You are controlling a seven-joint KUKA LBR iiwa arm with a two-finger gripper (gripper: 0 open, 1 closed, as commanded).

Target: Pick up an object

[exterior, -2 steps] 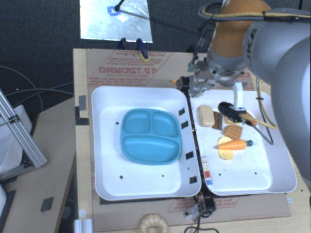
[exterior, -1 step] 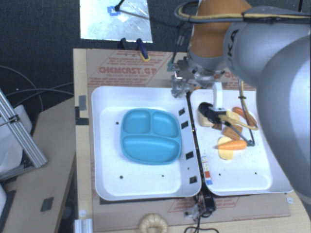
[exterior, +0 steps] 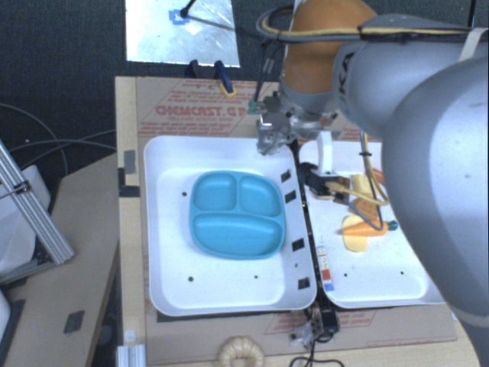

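Two shallow white bins sit side by side on a brown cardboard sheet (exterior: 191,107) with red print, which lies on the beige table (exterior: 84,228).

Far left: silver aluminium rail (exterior: 32,214) leans across the table edge, its lower end cut off by the frame.

Left bin (exterior: 164,205): holds one item, a light blue plastic tray with three compartments (exterior: 237,214). It lies flat near the bin's middle, well clear of the walls.

Gripper (exterior: 269,140): over the back rim of the left bin, close to the seam between the bins, apart from the blue tray. It shows as a blurred metallic mass. How far it is open cannot be told, and nothing can be seen held in it.

Seam: a row of small black clips (exterior: 290,197) runs down the join.

Right bin (exterior: 382,275): a small white strip with red and blue marks (exterior: 325,266) lies against the left wall, too small to identify. Further right is a pale yellow block (exterior: 365,185). Just in front of it is a deeper yellow wedge (exterior: 357,237). I cannot tell whether the two touch. The bin's right side and back corner are hidden by the grey arm (exterior: 428,128), whose orange band (exterior: 328,29) sits above the wrist.
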